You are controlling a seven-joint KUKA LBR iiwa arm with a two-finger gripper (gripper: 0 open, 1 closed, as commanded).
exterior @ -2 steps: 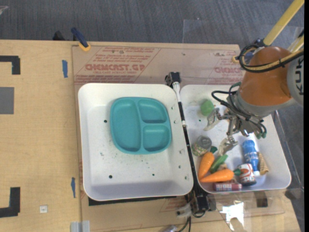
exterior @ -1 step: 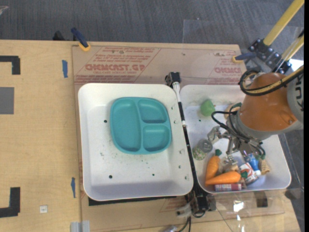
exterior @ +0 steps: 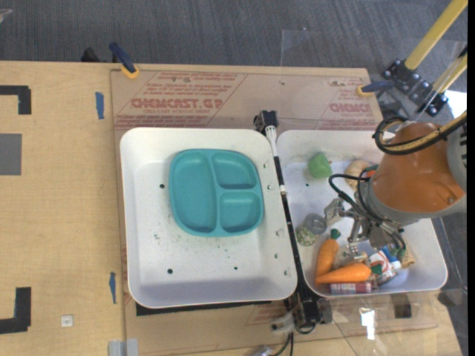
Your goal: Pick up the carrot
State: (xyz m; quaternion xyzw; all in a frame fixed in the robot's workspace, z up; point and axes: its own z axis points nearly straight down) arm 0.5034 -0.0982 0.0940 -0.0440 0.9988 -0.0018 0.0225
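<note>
The camera view looks down on two white bins set side by side, the left bin (exterior: 141, 273) and the right bin (exterior: 434, 262), both on a brown sheet (exterior: 245, 99) printed with red lettering.

The carrot (exterior: 346, 274) lies in the right bin near its 6 o'clock edge. It is bright orange, smooth and tapered, and lies roughly flat with its length running from 9 to 3 o'clock. A second orange piece (exterior: 325, 255), shorter and more upright, touches it at about 10 o'clock. I cannot tell whether this is part of the same carrot or a separate thing.

The gripper (exterior: 355, 228) hangs below the arm's orange band (exterior: 415, 169), over the middle of the right bin and just at 12 o'clock of the carrot. Cables and metal parts crowd around it, so I cannot tell whether it is open or closed. Nothing orange sits within it.

By count, the left bin holds one teal plate (exterior: 217, 193) with three compartments. Besides the orange pieces, the right bin holds one green lump (exterior: 320, 165) toward 11 o'clock, one pale item (exterior: 357, 167) beside the arm, one greyish clear object (exterior: 306, 234) near the 9 o'clock wall, and one red-and-white packet (exterior: 383, 263) just at 3 o'clock of the carrot.
</note>
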